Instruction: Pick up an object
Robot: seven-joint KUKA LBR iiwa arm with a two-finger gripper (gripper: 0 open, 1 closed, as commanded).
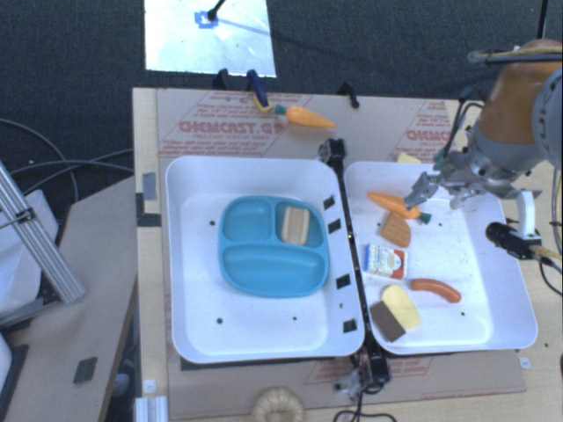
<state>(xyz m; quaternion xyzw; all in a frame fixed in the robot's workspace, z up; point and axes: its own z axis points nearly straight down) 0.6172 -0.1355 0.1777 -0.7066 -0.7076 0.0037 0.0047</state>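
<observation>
just carrot (393, 204) left of pincer (437, 185)

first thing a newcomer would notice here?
Probably the blue divided plate in the left bin, with a tan piece of toy food in its upper right compartment. Next, the grey and orange arm, its gripper over the right bin beside a toy carrot.

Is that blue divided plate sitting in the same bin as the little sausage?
No: the blue plate lies in the left bin, while the sausage lies in the right bin.
</observation>
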